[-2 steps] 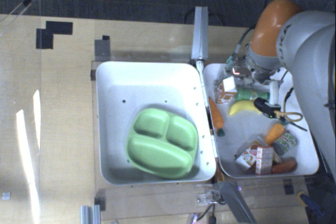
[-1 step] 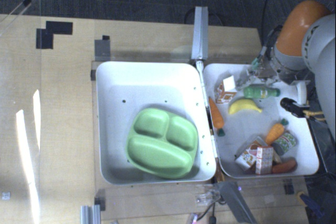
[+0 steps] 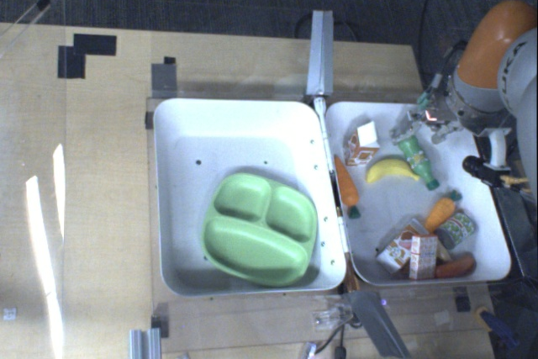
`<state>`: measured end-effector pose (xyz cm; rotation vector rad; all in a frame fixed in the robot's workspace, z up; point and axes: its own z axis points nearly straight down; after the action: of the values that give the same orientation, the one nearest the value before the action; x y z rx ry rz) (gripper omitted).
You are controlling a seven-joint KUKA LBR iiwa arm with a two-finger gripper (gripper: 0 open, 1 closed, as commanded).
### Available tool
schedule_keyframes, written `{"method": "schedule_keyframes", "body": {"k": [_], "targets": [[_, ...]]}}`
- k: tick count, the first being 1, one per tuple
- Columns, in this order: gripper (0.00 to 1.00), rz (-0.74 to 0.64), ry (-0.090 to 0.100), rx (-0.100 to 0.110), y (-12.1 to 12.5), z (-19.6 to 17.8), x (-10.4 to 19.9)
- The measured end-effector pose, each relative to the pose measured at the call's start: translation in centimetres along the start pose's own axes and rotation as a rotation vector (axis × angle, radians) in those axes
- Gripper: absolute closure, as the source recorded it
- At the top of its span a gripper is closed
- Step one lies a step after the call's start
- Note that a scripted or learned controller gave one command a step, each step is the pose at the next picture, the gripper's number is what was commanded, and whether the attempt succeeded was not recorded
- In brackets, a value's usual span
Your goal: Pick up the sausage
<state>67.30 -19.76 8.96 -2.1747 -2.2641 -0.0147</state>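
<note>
Reddish-brown sausage lies at the front edge of the right bin, flat on the floor, long axis roughly left-right, its left end touching a small carton and a second carton just beyond that. A printed can-like item sits just behind it, a carrot next to that. Gripper is up at the back of the same bin, near a green bottle and banana, well apart from the sausage; jaws too small and blurred, cannot tell whether open or closed, nothing seen held. Another carrot lies along the divider, a small carton behind the banana. Left bin has a green sectioned plate. Judgement: sausage looks like a light plastic toy, stiff, smooth and rounded, so likely slippery and prone to roll. Best hold is across the middle of its length, jaws closing across the short width; bin wall in front and carton on the left crowd it, so the free right half looks the safer spot. Grasp not yet begun.
</note>
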Motion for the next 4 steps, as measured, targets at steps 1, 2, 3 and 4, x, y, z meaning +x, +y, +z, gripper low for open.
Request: {"method": "schedule_keyframes", "body": {"k": [1,2,3,4], "targets": [[0.0,-0.433,-0.017,0.013,-0.5,0.3,3.5],[0.0,-0.197,0.005,0.007,-0.2,0.3,0.3],[0.0,-0.197,0.004,0.007,-0.2,0.3,0.3],[0.0,-0.705,-0.007,0.026,-0.6,0.3,6.0]]}}
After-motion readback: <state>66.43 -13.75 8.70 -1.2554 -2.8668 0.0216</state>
